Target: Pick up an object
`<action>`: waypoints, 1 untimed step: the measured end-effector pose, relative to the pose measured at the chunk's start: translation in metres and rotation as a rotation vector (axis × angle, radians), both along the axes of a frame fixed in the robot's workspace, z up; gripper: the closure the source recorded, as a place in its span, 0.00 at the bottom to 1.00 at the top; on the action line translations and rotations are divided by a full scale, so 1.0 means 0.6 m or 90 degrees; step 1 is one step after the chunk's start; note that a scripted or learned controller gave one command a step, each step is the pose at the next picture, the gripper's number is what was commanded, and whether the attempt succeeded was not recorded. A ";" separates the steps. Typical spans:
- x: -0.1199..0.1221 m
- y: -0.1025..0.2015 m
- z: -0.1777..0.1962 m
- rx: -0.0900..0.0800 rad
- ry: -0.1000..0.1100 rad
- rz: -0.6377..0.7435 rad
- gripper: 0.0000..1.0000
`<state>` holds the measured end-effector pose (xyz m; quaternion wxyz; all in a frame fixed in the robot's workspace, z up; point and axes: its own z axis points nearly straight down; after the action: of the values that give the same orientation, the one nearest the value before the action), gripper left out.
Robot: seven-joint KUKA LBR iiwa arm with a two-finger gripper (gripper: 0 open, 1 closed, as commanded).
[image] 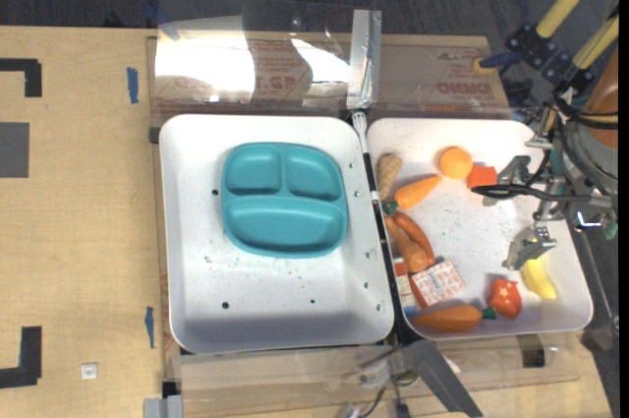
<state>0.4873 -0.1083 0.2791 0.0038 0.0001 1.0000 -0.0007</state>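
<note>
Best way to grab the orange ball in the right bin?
Take the orange ball from straight above, across its middle. It is round, so any axis works, but the red piece sits close on its right and a carrot on its lower left; closing near-to-far probably avoids both.

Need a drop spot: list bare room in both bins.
Left bin: free strip in front of the teal plate. Right bin: bare middle, between carrot, box and gripper. Crowded along its left wall and front edge.

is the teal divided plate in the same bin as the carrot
No, the teal plate lies alone in the left bin, while the carrot lies in the right bin.
</note>
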 end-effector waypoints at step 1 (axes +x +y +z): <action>-0.014 0.018 -0.197 0.002 0.007 0.049 0.00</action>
<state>0.4790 -0.0976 0.1611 -0.0014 -0.0384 0.9993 0.0008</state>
